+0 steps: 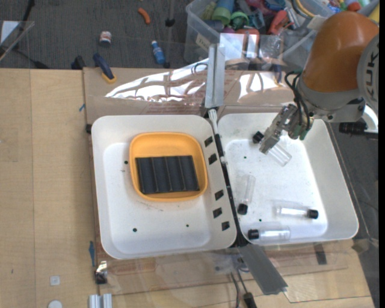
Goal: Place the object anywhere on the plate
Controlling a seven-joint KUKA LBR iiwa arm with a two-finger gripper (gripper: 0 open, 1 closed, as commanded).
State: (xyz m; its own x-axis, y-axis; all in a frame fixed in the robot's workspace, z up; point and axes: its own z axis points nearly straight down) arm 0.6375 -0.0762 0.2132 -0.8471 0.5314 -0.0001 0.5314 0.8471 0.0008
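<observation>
wooden bench (36,180) under 2 shallow white bins side by side, grey carpet behind it with a clear tub of coloured toys (252,15) at the top and small bits scattered on the floor. shiny plastic sheet (174,87) lies behind the bins.

left bin (114,222): orange plate (168,144) sits in its middle, squarish with rounded corners. a black ridged block (167,174) lies flat on the plate, covering most of its base. a few small dark specks on the bin floor near the front.

right bin (337,210): several clear plastic tubes with black caps. 1 tube (296,212) lies flat near the front right, cap to the right. another tube (269,233) lies at the front edge, cap to the left. a third tube (245,191) lies near the divider, tilted, black cap at its lower end. a fourth tube (278,153) lies at the back of the bin, just below the gripper; looks touching or almost touching the fingertips, cannot tell which.

arm (337,54) reaches in from the right, orange band big in the top right corner. gripper (269,143) hangs over the back of the right bin, slanted down to the left. cannot tell whether the claw is spread or pressed together, too blurred and seen at an angle. a small black piece (257,137) sits just left of the tip. none of the tubes is on the plate.
</observation>
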